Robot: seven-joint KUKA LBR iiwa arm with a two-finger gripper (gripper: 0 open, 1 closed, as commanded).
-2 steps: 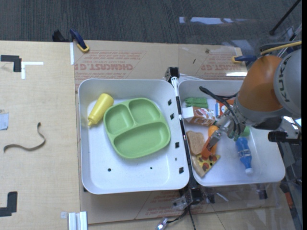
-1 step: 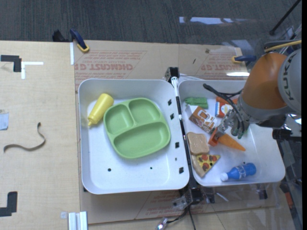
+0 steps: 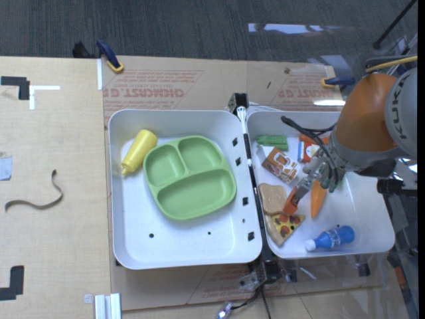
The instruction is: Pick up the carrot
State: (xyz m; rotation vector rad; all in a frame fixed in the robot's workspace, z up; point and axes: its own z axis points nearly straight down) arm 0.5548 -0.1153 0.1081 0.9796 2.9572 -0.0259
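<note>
**binwatcher:** Looking at the right bin (image 3: 372,241); the carrot (image 3: 318,199) lies just beside the gripper (image 3: 317,178), a touch below it and toward the bin's near wall, thick end up by the tool and tip pointing away. Whether the gripper is spread or closed can't be told; the wrist covers it, and nothing shows the carrot being held.

**gripnerd:** Probably a light plastic toy; stiff, smooth, tapered, so likely slippery and prone to rolling or squirting out toward the thin end. Best bet is clamping across the thick half, near the middle. The dark orange-tipped tool (image 3: 295,199) sits just left of the gripper, with the bread slice (image 3: 271,197) and pizza slice (image 3: 284,226) beyond it; the blue bottle (image 3: 330,238) is below, well apart.
</note>
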